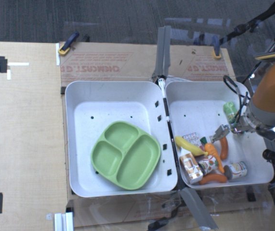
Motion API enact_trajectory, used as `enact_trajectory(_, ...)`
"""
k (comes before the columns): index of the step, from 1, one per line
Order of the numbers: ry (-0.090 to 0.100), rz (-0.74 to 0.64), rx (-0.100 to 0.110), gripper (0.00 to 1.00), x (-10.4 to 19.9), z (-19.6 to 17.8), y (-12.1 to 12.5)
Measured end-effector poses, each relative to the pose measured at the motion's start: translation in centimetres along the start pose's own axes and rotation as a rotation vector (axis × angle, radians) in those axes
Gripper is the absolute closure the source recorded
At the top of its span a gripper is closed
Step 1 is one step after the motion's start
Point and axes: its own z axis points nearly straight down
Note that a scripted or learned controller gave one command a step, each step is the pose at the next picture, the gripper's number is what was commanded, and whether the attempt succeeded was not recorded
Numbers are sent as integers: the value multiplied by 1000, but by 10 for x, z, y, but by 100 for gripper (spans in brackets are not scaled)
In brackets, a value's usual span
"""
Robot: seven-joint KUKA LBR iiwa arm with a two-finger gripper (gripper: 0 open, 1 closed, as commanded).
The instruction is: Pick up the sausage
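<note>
Your tool (222, 130) hangs with its tips apart and empty just above the sausage (223, 147), which lies in the right bin (195, 100) beside the banana (189, 145), apparently lined up for descent.

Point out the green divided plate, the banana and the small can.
green divided plate (125, 155), camera view, on its large compartment.
banana (189, 146), camera view, on the middle of its yellow body.
small can (236, 169), camera view, on its labelled side.

sausage (213, 179) hemmed by carton (191, 169), can (237, 170)
</note>
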Motion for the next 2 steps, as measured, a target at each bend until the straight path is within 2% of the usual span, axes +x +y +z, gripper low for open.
enact_trajectory(1,12,-2,0,0,-16,9,36)
enact_trajectory(2,5,2,0,100,-19,2,35)
